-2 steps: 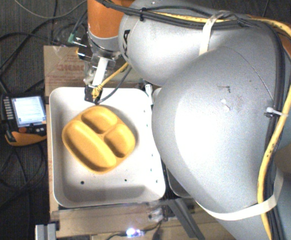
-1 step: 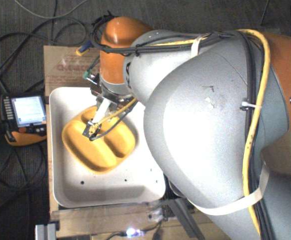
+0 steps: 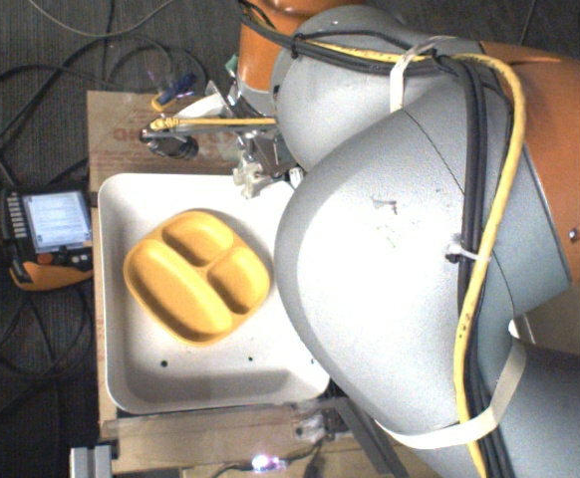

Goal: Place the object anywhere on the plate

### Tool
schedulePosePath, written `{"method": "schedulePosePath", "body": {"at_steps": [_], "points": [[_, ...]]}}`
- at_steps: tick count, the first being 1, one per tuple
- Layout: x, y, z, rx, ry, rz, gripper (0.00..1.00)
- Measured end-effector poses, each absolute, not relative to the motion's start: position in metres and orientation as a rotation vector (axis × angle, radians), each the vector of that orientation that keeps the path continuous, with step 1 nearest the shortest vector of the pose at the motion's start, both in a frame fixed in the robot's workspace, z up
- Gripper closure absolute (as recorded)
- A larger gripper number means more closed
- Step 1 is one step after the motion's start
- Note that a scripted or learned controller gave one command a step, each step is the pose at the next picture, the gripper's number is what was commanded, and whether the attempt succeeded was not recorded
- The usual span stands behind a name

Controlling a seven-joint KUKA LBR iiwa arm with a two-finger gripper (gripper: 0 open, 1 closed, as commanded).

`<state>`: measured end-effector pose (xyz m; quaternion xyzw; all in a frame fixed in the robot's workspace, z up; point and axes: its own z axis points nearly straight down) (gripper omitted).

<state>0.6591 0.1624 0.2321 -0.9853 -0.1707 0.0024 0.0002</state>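
A yellow plate [image 3: 198, 275] with three compartments lies in the left part of a shallow white bin [image 3: 131, 366]. Nothing rests on the plate. My gripper [image 3: 252, 172] hangs over the bin's far edge, just above and to the right of the plate. Its tip is small and partly hidden by the wrist, and no object is visible in it. The large grey arm [image 3: 400, 267] covers the right side of the view and hides whatever lies beneath it.
A wooden bench top [image 3: 111, 132] shows beyond the bin's far edge, with a small blue item [image 3: 175, 88] on it. A handheld screen device [image 3: 51, 222] and cables lie on the floor to the left.
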Motion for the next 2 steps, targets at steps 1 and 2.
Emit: {"method": "schedulePosePath", "body": {"at_steps": [1, 2], "points": [[0.642, 0.233, 0.214, -3.089, -0.575, 0.007, 1.00], [0.594, 0.168, 0.155, -2.975, -1.022, 0.012, 1.00]]}}
